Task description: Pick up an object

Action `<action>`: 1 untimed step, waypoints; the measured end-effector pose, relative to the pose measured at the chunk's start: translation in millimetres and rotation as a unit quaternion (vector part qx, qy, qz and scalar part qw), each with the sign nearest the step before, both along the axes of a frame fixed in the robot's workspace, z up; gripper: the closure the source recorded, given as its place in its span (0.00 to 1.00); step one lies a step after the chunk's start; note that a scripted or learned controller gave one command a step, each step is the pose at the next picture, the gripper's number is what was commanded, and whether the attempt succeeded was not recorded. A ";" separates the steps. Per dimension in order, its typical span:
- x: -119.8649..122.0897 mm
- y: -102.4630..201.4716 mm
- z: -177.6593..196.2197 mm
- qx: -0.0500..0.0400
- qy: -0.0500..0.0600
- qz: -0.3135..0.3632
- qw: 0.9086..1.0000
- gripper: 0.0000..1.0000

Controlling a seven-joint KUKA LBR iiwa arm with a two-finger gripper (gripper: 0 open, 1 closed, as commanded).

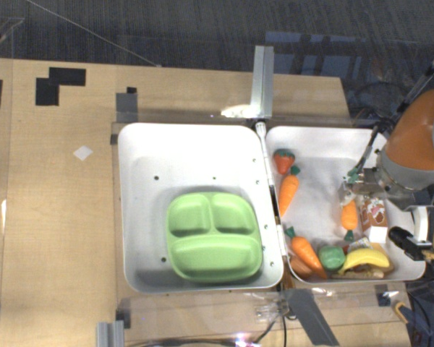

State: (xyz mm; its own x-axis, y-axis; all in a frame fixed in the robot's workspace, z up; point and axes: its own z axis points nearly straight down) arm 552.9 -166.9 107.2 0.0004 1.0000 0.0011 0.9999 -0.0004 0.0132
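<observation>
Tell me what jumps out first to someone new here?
The big green tray lying alone in the left bin. Then the toy food crowding the right bin: carrots, a banana at the near edge, with the arm's hand low over an orange piece.

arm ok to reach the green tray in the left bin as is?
Probably yes. The green tray lies alone in the left bin with nothing over it. The gripper is over the right bin and would have to cross the divider between the bins.

The wooden bench (58, 215) carried two shallow white bins side by side (left bin (141, 157), right bin (325, 147)), their rims touching.
</observation>
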 end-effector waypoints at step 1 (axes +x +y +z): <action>11.5 87.4 78.7 0.000 0.004 -0.007 1.000 1.00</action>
